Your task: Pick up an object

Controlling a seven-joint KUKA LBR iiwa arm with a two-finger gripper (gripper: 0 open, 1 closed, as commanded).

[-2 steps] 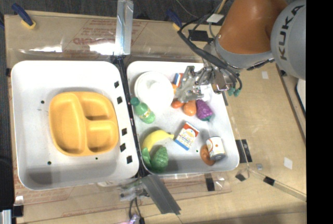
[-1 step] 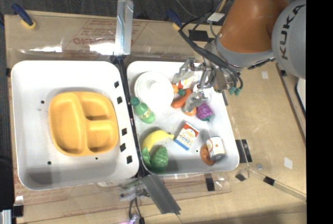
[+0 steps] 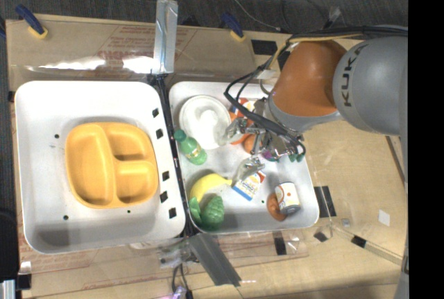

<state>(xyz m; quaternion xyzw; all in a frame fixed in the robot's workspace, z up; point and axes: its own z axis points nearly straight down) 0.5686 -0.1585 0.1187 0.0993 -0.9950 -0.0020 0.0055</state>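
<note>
Cardboard-covered bench (image 3: 347, 249), dark carpet beyond its far edge, bearing two shallow white bins side by side. Left bin (image 3: 35, 173): one yellow divided tray (image 3: 111, 164), lying flat near the middle. Right bin (image 3: 305, 218): a white bowl (image 3: 202, 118) at the far left corner; a small green bottle (image 3: 190, 149) just beside it, against the wall between the bins; a yellow banana-like piece (image 3: 207, 185) touching a green lumpy toy (image 3: 211, 211) at the near left; a small white, blue and orange carton (image 3: 248, 186) near the middle; a short can with a white label (image 3: 284, 200) at the near right; something orange (image 3: 248, 139), partly hidden under the tooling. Arm: grey with an orange band (image 3: 309, 82), entering from the right and bent down over the far half of the right bin. Hand (image 3: 251, 164): low over the bin, its tip just above the carton's far end; whether the fingers stand wide, narrow or closed on anything cannot be told, cables and metalwork crowding the spot. Relation governing the pick, by judgement: the carton lies directly below and slightly nearward of the hand, long axis slanting from far right to near left, well nearer than the can or the fruit. A short straight descent would likely meet it; the carton appears flat, so a grip across its narrow width seems the likelier fit.
</note>
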